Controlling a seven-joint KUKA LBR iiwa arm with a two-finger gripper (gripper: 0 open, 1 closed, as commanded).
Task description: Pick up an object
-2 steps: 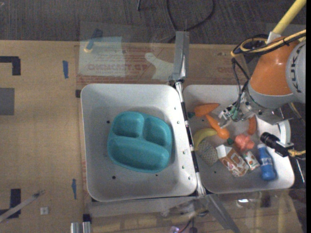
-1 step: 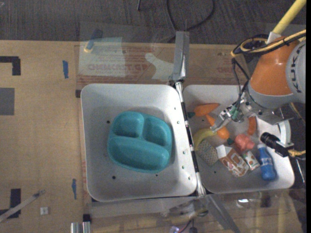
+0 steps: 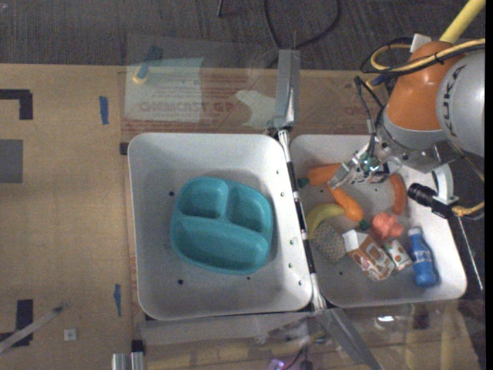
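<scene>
Carrots (image 3: 347, 203) and other small items are lying in the right bin (image 3: 454, 284), where the arm (image 3: 431, 102) is reaching in from the right. One orange carrot is lying near the bin's middle, slanted, with a yellow banana (image 3: 322, 216) just beside its lower left. Another orange piece (image 3: 323, 174) is sitting at the bin's upper left, and a third (image 3: 397, 194) is standing more upright to the right. A pink toy (image 3: 387, 225) is resting below that one. A grey mesh-patterned item (image 3: 330, 243) is lying under the banana, touching a small carton (image 3: 371, 259); a second small carton (image 3: 398, 254) is sitting next to it, and a blue bottle (image 3: 420, 257) is lying at the right.

The tool (image 3: 363, 169) is hanging low over the upper part of this bin, between the upper-left orange piece and the upright one. Its fingers are too blurred against the clutter to say whether they are open or closed, and nothing can be made out between them.

The left bin (image 3: 154, 284) is holding a teal divided tray (image 3: 222, 223). Both bins are sitting side by side on the brown surface (image 3: 62, 245).
</scene>
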